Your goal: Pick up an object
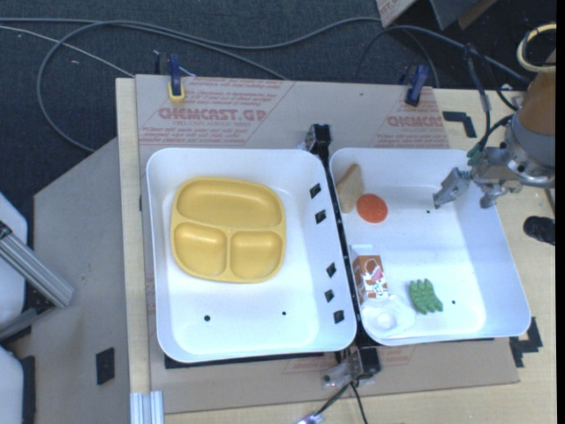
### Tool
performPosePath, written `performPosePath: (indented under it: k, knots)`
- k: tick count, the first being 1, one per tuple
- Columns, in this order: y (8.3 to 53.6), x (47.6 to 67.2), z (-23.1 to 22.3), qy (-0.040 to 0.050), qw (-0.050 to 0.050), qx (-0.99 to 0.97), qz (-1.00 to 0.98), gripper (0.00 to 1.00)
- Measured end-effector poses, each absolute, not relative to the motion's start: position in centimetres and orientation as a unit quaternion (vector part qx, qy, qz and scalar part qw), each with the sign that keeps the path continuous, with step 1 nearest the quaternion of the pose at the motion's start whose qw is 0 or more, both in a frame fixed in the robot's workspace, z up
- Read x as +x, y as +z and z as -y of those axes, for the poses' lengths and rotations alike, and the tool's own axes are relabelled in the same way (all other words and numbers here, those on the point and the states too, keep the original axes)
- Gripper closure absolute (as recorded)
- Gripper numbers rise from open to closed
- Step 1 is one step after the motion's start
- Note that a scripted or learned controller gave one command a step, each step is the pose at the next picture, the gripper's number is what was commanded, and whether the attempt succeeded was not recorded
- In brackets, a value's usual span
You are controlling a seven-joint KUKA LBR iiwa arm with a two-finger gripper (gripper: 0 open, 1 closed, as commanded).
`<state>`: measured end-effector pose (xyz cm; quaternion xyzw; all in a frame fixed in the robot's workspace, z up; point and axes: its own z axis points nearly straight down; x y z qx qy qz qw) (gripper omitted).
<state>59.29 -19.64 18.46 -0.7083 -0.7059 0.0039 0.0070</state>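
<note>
Two shallow white bins sit side by side on a board, joined along a black clipped seam down the middle. The left bin (168,263) holds a single yellow divided plate (229,229) with one wide compartment at the back and two smaller ones at the front; it lies flat in the bin's rear-left part, and the plate's compartments have nothing in them. The right bin (494,272) carries the loose items. A tan, bread-like piece (350,186) lies against the bin's back-left corner, close to the seam, and a small orange round object (372,208) rests just beside it, touching or nearly touching its lower edge. Toward the front-left of that bin, a small packet with red and white print (371,277) lies flat, with a clear, pale round piece (383,316) just in front of it. A small green, knobbly object (425,296) sits near these, a little to their right. The gripper (465,189) hangs over the rear-right part of the right bin, its two fingers spread apart with nothing between them, well apart from every item; the orange object is the nearest, off to the gripper's left in the view. The arm's orange band (538,104) shows at the right edge.
</note>
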Motion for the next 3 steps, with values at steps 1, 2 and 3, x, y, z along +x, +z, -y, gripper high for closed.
performPosePath:
  k: [1,2,3]
  knots:
    - [19.3,59.6,19.6,0.0000,0.001,-0.707,0.707,0.00]
    - [13.2,59.3,18.9,0.0013,0.003,-0.707,0.707,0.00]
    - [8.2,59.3,18.8,0.0011,0.003,-0.707,0.707,0.00]
